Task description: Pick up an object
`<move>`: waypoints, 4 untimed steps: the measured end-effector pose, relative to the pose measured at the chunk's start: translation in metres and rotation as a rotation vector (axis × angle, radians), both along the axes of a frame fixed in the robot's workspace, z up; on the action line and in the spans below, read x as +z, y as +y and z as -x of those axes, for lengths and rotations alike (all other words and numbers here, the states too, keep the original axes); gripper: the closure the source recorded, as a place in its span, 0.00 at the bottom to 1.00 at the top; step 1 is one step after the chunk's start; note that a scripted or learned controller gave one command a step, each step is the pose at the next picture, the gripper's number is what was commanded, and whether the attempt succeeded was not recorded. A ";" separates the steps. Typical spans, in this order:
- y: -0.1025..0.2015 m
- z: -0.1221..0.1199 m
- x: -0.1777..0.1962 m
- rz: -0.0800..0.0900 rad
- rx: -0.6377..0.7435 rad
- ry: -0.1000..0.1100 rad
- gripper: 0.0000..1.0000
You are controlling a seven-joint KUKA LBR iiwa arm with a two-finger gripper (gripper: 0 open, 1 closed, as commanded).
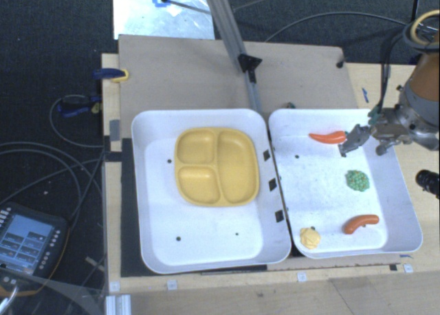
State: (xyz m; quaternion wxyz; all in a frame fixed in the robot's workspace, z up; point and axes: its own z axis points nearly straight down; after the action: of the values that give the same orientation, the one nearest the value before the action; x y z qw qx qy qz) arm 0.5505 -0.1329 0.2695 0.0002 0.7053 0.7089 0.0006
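Note:
In the right bin (395, 169) lie an orange-red pepper (328, 137) at the back, a green leafy piece (357, 181) in the middle, a brown sausage (361, 223) towards the front and a small yellow piece (310, 238) at the front left. My gripper (366, 144) hangs over the back of this bin, just right of the pepper and above the green piece. Its two fingers stand apart with nothing between them.
The left bin (155, 197) holds a yellow divided plate (216, 167). A grey pole (227, 25) slants across the back of the bench. Cables and a handheld screen (27, 238) lie on the floor to the left.

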 end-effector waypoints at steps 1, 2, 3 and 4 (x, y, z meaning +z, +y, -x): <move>0.000 0.000 0.000 0.000 -0.002 -0.001 0.00; 0.000 -0.001 -0.041 0.000 -0.005 0.004 0.00; -0.003 -0.003 -0.103 -0.001 -0.005 0.006 0.00; -0.009 -0.004 -0.164 -0.001 -0.005 0.006 0.00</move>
State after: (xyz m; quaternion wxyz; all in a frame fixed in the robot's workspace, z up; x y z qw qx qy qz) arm 0.5545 -0.1419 0.1058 -0.0022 0.7072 0.7070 -0.0013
